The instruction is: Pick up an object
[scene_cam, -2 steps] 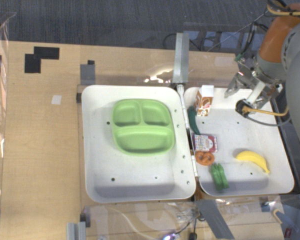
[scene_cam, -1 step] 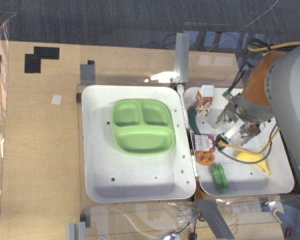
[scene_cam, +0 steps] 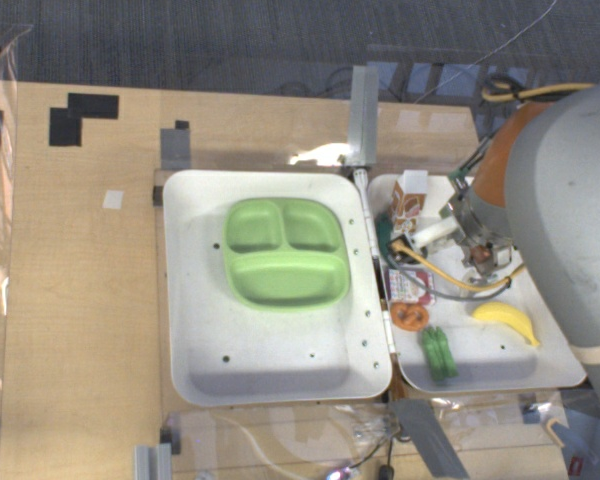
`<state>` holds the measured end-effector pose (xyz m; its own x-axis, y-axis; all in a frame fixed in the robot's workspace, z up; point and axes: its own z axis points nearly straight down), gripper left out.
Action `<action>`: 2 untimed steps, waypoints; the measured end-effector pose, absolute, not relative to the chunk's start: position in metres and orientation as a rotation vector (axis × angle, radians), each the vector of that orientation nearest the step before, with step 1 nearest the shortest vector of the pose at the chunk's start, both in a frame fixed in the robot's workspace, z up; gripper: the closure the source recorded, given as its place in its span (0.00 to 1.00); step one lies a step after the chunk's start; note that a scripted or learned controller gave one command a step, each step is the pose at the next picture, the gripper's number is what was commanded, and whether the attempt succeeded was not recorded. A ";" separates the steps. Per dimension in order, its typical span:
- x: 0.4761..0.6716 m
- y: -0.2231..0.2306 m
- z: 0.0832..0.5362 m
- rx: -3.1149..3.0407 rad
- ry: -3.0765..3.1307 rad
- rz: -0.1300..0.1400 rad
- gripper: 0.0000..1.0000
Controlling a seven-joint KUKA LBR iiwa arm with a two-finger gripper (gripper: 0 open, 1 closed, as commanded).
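Grey arm (scene_cam: 570, 228) with its orange band reaches in from the right over the right bin (scene_cam: 480, 373), and the gripper (scene_cam: 477, 246) is low among the clutter at the bin's far middle. Whether the fingers are spread or clenched, I cannot tell; cables and the wrist crowd that spot. Nothing shows as lifted, so the pick looks not yet done: a grasp and a raise are left, by my reading.

Candidates all lie in the right bin. A yellow banana (scene_cam: 507, 320) lies on the floor at the near right, curved and smooth, just beside the gripper's near side. A green pepper (scene_cam: 438, 353), lumpy, lies at the near edge. An orange round thing (scene_cam: 410, 315) sits near the left wall, and a small carton (scene_cam: 409, 203) stands at the far left corner.

Over in the left bin (scene_cam: 195, 298), a green tray (scene_cam: 285, 252) rests flat.
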<state>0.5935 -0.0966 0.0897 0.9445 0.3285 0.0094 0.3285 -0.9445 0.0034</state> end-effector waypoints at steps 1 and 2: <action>0.633 -0.120 0.096 3.121 0.365 0.001 0.00; 0.601 -0.102 0.089 3.122 0.321 0.017 0.00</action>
